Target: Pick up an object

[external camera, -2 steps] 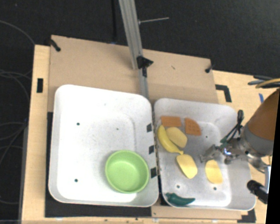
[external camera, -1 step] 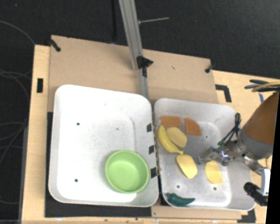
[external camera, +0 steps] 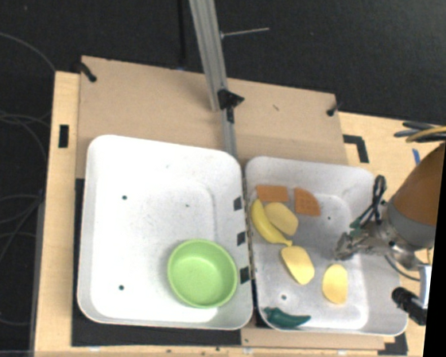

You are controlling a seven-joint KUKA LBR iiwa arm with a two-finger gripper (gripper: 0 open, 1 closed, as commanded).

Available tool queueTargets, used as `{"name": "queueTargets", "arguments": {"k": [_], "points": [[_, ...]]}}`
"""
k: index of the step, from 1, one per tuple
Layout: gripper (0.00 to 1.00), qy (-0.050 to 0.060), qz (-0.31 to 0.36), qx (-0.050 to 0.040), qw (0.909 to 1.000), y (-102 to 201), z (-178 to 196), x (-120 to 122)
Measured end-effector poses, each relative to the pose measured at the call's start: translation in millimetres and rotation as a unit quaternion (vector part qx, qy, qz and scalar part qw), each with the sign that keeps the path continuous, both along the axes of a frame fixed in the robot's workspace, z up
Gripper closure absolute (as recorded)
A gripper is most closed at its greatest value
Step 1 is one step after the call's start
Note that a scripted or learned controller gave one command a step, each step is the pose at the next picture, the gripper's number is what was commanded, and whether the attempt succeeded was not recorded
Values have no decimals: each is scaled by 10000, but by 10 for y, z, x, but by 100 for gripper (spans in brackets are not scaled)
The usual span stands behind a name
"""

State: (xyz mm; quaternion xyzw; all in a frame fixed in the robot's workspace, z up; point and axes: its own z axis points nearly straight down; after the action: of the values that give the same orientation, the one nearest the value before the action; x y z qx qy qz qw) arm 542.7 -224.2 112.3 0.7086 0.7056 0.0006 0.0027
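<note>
Arm (external camera: pixel 419 200): cut off at the right edge, so its upper part is not seen.
Gripper (external camera: pixel 351 244): small and dark; the state of it cannot be told.
Banana (external camera: pixel 264 223): partly covered by a yellow piece (external camera: pixel 282 217).
Green object (external camera: pixel 285 318): dark, at the right bin's (external camera: pixel 382 324) lower rim; its kind cannot be told.

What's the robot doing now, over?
Pincer low inside right bin, holding nothing seen. Yellow piece just below it. Banana and green bowl well clear.
</note>
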Motion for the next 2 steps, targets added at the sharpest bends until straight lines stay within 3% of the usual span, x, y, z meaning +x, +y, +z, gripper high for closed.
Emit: {"name": "queueTargets", "arguments": {"k": [2], "points": [[100,-21,46,4,10000,76,1166,105]]}}
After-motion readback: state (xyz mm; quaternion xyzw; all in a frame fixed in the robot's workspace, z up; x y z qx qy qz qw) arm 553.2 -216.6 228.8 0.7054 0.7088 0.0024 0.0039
